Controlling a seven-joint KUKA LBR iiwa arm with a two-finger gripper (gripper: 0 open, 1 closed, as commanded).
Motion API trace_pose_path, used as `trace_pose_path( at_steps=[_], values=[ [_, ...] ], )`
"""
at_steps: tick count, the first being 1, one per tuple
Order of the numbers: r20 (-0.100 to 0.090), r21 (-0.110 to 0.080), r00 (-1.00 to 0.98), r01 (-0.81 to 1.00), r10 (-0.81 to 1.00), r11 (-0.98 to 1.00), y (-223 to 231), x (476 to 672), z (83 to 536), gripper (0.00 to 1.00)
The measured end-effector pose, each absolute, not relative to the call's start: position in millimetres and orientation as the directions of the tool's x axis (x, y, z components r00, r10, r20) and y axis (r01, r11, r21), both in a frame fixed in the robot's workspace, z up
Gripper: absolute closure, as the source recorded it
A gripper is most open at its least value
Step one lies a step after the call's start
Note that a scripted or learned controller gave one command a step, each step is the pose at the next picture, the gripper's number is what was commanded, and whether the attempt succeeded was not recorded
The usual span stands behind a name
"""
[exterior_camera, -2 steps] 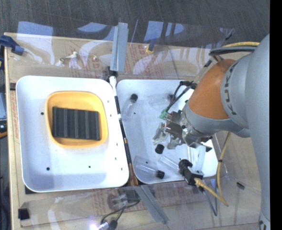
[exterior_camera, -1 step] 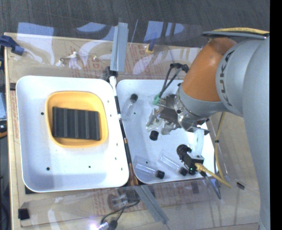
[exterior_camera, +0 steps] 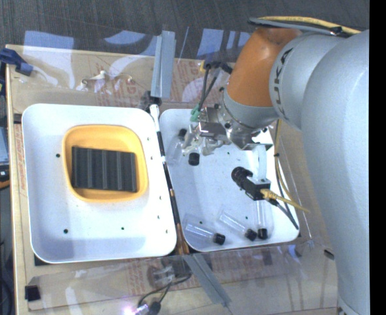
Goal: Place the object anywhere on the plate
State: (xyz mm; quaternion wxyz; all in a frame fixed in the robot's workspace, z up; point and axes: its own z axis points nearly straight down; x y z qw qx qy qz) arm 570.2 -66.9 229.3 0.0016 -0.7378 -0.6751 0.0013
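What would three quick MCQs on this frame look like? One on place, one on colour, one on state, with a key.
1. Where does the plate lie?
A. in the left bin
B. in the right bin
C. on the bare bench

2. What colour is the plate's rim?
A. blue
B. yellow-orange
C. green

3. How do the clear tubes near the right bin's bottom edge sit?
A. standing upright
B. stacked on the plate
C. lying on their sides

Key:
1 A, the plate sits inside the left bin, apart from the right bin under the arm.
2 B, its rim is yellow-orange around a dark ridged centre.
3 C, the clear tubes lie flat on the bin floor, black caps at their ends, well below the gripper.
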Motion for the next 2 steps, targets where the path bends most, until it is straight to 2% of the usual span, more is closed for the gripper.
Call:
trace_pose_path(
  at_steps=[1,2],
  values=[
    [0.002,-0.007,-0.005,1.0,1.0,0.005,-25.9,589.7,203.5,1.0],
    [0.002,-0.007,-0.006,1.0,1.0,0.006,-25.9,589.8,203.7,0.0]
  ],
)
